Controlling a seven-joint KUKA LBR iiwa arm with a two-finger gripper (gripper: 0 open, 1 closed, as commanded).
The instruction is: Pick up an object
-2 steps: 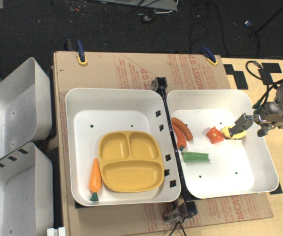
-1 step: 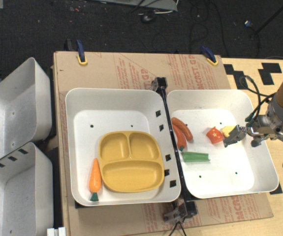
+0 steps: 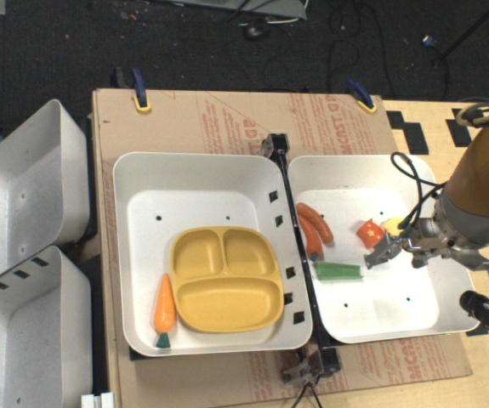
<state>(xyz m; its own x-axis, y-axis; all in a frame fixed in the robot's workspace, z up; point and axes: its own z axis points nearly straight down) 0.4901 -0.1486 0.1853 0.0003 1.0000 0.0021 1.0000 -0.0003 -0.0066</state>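
gripper over right bin | jaws spread | red block just beside | bare floor below

Bright even overhead light, soft shadows, slightly grainy pic.

**Grey arm, orange band, dark claw**

The arm is a thick, rounded limb with a broad orange band covering most of its visible bulk. Below the band sits a grey wrist section of smooth, cylindrical segments. A black cable loops out from the wrist in an arc along the arm's side. The claw is small, dark and angular, made of blackish metal parts. A pale grey fitting with a dark hole shows beneath the wrist.
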